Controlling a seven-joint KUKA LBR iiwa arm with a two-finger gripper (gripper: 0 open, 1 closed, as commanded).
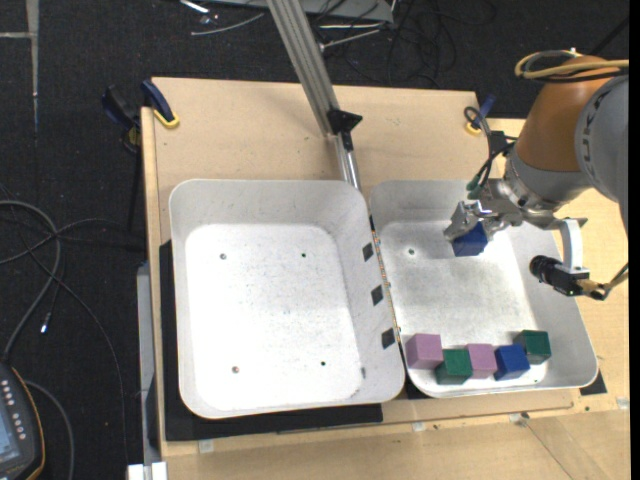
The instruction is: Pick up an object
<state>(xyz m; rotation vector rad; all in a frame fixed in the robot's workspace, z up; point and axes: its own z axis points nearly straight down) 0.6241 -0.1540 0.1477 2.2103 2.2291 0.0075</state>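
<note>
Above the right bin (pixel 570 368), the gripper (pixel 468 230) clamps a blue block (pixel 470 240); pickup appears achieved, next needing a steady lift.

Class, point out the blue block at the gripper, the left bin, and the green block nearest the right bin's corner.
blue block (pixel 470 240), camera view, its front face.
left bin (pixel 190 203), camera view, its far-left rim.
green block (pixel 536 344), camera view, its top face.
</note>
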